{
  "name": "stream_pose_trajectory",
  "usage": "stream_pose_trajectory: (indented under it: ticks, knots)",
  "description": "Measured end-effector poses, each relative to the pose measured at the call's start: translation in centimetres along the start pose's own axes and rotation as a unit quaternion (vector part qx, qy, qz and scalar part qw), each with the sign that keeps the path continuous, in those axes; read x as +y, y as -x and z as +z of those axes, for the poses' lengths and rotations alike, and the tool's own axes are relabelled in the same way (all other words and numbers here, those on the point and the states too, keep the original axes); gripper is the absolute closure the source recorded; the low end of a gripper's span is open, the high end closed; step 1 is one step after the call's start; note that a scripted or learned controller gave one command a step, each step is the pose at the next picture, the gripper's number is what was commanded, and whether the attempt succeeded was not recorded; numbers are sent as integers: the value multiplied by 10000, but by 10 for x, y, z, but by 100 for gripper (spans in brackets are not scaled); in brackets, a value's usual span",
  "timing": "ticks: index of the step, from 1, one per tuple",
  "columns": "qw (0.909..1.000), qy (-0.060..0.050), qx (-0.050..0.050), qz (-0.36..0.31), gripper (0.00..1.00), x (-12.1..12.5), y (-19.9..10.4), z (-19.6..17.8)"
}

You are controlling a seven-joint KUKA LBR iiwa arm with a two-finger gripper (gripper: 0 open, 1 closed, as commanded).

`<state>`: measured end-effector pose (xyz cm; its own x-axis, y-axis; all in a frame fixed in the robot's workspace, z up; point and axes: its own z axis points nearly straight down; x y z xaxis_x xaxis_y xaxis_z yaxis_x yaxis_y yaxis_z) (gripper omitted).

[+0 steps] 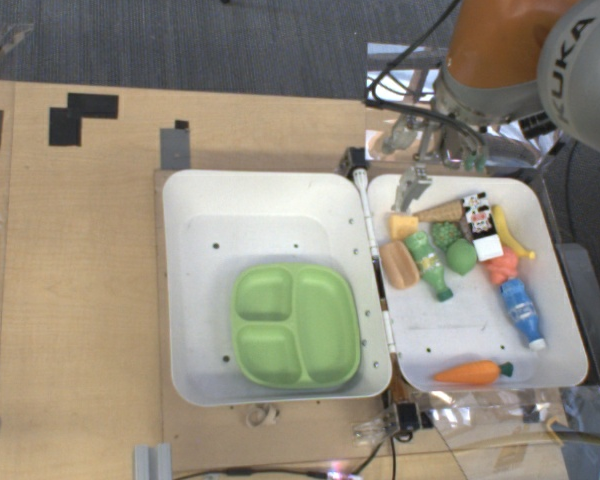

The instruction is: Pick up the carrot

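Observation:
The orange carrot (468,373) with its green top lies on its side along the front edge of the right bin (460,318), apart from the other toys. My gripper (442,173) hangs over the back left of that bin, far from the carrot, above a waffle cone (435,211). It looks open, with one grey finger (412,190) pointing down and nothing between the fingers.
The right bin also holds a hot dog bun (399,264), a green bottle (430,263), a green ball (461,257), a milk carton (477,216), a banana (510,236) and a blue bottle (521,311). A green divided plate (295,325) sits in the left bin (195,268).

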<state>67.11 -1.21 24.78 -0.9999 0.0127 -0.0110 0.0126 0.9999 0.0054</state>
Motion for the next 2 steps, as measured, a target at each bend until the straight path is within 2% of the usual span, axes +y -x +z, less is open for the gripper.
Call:
stream_pose_trajectory:
  ticks: [1, 2]
  knots:
    - [9989, -30, 17, -472, 0, -62, -52, 61]
    - [9988, -22, 3, -486, 0, -59, -51, 60]
